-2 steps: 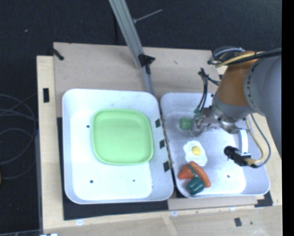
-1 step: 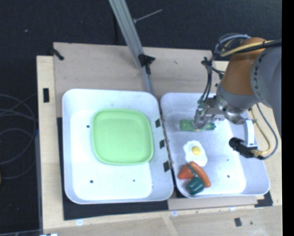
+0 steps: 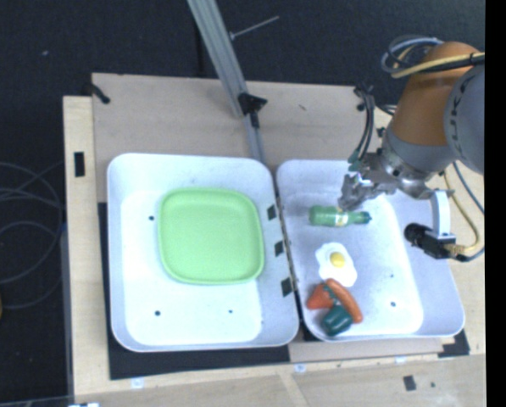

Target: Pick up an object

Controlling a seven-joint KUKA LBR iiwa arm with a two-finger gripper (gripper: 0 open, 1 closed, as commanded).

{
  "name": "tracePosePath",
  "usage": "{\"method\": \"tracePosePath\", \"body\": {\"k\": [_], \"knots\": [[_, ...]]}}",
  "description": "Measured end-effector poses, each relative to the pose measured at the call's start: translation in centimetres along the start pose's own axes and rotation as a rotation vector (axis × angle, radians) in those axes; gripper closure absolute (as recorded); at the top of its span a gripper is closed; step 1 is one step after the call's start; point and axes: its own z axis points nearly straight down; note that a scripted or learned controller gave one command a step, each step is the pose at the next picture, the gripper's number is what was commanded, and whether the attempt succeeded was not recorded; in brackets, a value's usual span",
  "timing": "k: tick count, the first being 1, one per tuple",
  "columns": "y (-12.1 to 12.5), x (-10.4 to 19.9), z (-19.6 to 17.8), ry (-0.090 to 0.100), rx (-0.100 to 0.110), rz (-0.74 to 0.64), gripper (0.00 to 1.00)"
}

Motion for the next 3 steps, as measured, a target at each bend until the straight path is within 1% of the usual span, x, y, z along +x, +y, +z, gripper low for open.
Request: {"method": "tracePosePath", "body": {"k": [1,2,3], "knots": [[0.1,0.0,-2.0,0.0,0.002,0.0,1.0],[0.8,4.7,-3.2,0.001,0.003,-0.003,1.0],[0.5,10.5,-3.0,0.001,0.004,-0.004,1.0]]}}
